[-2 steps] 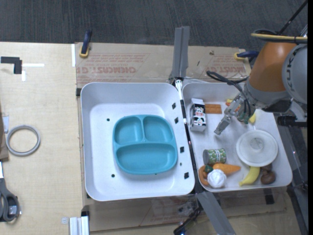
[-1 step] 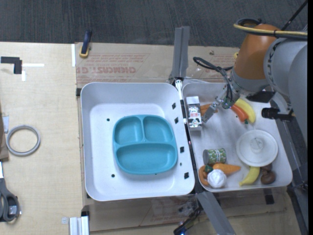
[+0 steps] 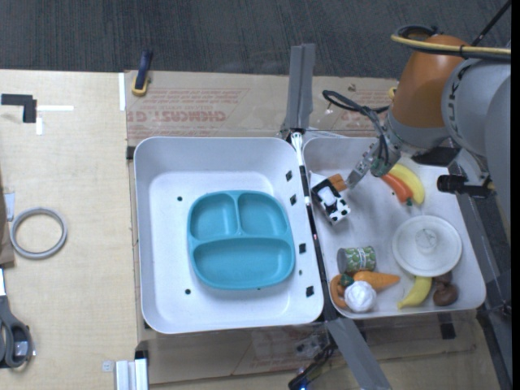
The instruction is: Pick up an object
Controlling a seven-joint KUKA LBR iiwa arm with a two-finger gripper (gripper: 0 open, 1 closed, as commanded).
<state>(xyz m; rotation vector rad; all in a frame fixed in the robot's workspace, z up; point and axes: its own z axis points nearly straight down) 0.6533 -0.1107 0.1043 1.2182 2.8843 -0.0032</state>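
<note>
My gripper [image 3: 359, 173] reaches down into the upper part of the right bin [image 3: 471, 242], its tip just above and to the right of a black and white toy cow [image 3: 333, 205]. A small orange piece [image 3: 338, 184] lies right at the tip. A yellow banana with a red pepper [image 3: 404, 184] lies just right of the gripper. Lower in the bin are a white round lid [image 3: 426, 244], a green can [image 3: 357, 258], a carrot [image 3: 376, 280], a white ball [image 3: 360, 297], a second banana [image 3: 414, 292] and a brown item [image 3: 444, 292].
The left bin [image 3: 154, 218] holds a blue divided plate [image 3: 241, 240]. A grey divider bar [image 3: 299, 88] runs between the bins. On the bench at the left lie a tape roll [image 3: 36, 232] and scissors [image 3: 12, 340].
</note>
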